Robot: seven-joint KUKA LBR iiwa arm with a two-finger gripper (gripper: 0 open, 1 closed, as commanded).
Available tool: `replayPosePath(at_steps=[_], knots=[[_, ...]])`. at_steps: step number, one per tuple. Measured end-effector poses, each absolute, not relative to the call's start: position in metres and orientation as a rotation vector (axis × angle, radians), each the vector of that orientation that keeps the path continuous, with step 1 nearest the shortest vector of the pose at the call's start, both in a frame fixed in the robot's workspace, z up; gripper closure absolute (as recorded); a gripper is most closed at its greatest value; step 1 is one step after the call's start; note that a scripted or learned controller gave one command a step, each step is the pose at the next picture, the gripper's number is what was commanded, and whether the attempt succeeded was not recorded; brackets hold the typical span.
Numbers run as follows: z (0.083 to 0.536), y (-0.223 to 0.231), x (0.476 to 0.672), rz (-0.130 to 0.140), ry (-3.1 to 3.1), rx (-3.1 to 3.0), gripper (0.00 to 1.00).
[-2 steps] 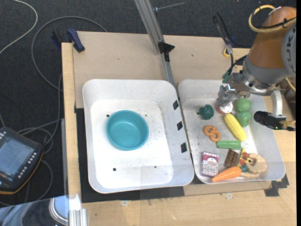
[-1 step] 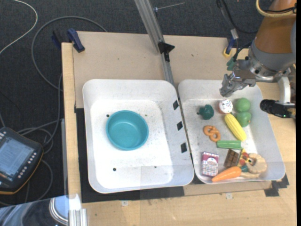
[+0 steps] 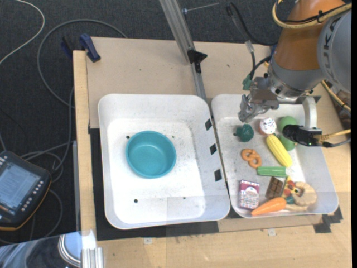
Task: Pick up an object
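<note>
My gripper (image 3: 247,116) hangs over the back left of the right bin (image 3: 329,197), just above a small dark green object (image 3: 244,132). Nothing shows between its fingers. Close to its right lies a white ball with red marks (image 3: 268,126). Further forward in the same bin lie a yellow corn cob (image 3: 278,150), a pretzel (image 3: 251,158), a green stick (image 3: 271,171), a pink-and-white packet (image 3: 249,194), a brown block (image 3: 275,187) and an orange carrot (image 3: 269,206). A green round object (image 3: 289,127) sits behind the corn.
The left bin (image 3: 111,144) holds a teal bowl (image 3: 150,153). A metal pole (image 3: 179,29) slants down between the bins from the back. A tablet (image 3: 19,187) and cables lie on the floor at the left.
</note>
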State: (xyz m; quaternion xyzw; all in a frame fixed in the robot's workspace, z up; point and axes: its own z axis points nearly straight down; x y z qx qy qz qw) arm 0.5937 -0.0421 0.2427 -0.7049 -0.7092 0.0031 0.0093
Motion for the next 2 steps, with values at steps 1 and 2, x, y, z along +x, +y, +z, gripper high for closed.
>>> replayPosePath(at_steps=[1,2], knots=[[0.236,0.004,0.585,0.016,-2.212,-2.201,1.0],[0.228,0.064,0.573,0.02,-2.214,-2.198,1.0]])
